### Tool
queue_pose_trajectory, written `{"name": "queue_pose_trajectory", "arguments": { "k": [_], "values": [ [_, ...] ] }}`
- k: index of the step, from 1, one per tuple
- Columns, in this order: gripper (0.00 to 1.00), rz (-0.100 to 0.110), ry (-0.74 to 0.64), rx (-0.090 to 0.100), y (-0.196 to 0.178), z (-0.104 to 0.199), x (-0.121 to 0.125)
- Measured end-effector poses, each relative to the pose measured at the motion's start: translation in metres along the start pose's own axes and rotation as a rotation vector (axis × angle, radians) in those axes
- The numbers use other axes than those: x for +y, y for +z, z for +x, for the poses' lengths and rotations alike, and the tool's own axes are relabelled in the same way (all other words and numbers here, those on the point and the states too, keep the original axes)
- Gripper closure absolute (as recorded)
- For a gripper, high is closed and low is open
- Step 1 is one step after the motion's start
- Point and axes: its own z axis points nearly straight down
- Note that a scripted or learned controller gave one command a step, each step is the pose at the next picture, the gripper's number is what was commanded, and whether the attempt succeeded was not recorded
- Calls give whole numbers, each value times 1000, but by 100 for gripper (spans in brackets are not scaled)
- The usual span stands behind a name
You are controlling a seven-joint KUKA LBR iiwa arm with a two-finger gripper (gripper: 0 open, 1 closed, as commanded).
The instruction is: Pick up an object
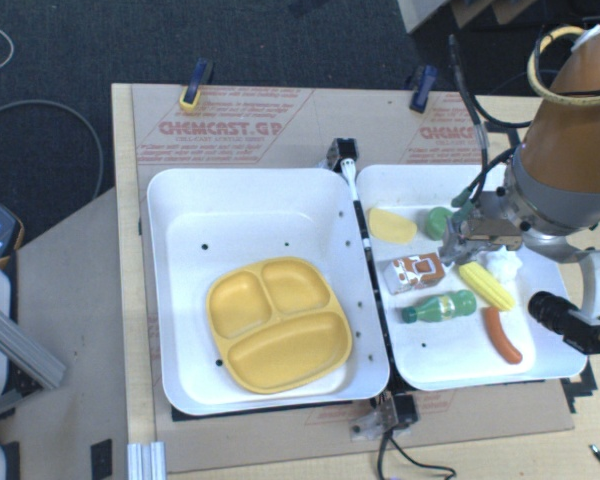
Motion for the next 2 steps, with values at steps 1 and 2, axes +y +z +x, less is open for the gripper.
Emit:
{"name": "queue_pose_trajectory", "arguments": {
  "k": [1, 2],
  "values": [
    [100, 25, 6, 1, 128, -23, -5],
    [100, 8, -7, 2, 80, 51, -1]
  ]
}}
